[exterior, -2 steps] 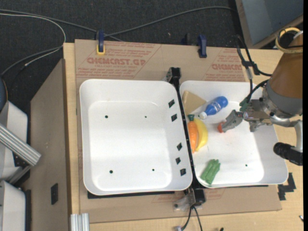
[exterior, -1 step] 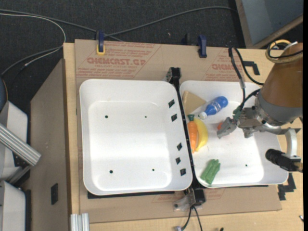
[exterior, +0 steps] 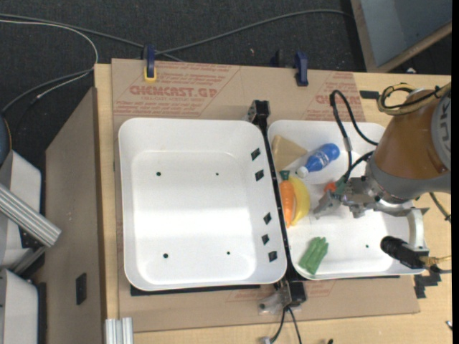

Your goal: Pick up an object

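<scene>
Objects lying in right bin (exterior: 373,262): blue bottle (exterior: 320,159) far, tan wedge (exterior: 287,151) far-left, orange-yellow item (exterior: 293,201) against left wall, green item (exterior: 313,255) near. Gripper (exterior: 328,198) hovering just right of orange-yellow item, jaw state impossible to tell.

"CHEMCAST" in red on cardboard sheet (exterior: 215,84)

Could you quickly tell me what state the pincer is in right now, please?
Pincer: low over the right bin, beside the orange and yellow object; whether it is open or closed cannot be told, and nothing is visibly held.
</scene>
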You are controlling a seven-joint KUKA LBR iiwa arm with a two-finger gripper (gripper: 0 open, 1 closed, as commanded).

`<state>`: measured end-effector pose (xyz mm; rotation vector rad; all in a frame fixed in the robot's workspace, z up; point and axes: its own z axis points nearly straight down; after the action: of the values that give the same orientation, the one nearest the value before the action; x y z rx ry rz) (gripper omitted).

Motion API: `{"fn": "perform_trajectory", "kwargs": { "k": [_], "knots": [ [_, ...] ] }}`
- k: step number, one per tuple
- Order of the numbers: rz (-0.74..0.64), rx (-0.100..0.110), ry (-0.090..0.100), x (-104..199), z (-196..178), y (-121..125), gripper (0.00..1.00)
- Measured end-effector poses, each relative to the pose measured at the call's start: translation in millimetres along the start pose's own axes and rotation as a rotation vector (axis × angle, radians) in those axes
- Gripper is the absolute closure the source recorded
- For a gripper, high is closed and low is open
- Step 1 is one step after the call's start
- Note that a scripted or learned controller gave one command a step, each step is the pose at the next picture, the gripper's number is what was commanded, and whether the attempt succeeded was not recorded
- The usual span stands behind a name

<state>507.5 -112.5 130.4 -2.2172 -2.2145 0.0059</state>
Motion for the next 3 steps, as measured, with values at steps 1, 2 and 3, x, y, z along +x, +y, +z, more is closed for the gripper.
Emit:
{"fn": "perform_trajectory", "kwargs": {
  "k": [1,2,3],
  "knots": [
    [0.000,-0.002,0.000,0.6,48.2,-0.3,0.00],
    [0.000,-0.009,-0.001,0.8,34.6,1.1,1.00],
    [-0.003,-0.013,-0.003,5.1,-9.0,3.6,1.00]
  ]
}}
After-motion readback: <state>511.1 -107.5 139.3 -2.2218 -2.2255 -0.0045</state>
